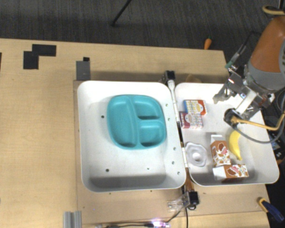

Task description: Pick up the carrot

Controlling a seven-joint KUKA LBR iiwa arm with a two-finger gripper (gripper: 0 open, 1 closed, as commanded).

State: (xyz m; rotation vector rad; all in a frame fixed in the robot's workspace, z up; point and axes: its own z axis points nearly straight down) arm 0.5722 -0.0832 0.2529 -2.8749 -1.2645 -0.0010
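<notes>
Wooden bench (33, 141); beyond, perhaps carpet (61, 8)

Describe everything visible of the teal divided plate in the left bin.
The teal divided plate is a rounded rectangle that looks like smooth moulded plastic. Raised ridges split it into three compartments: a long one on the view's left and two smaller ones stacked on its right, all showing bare teal floor. It lies flat and right way up on the floor of the left bin, a little towards the far side. It stands clear of the walls and touches only the bin floor.
</notes>
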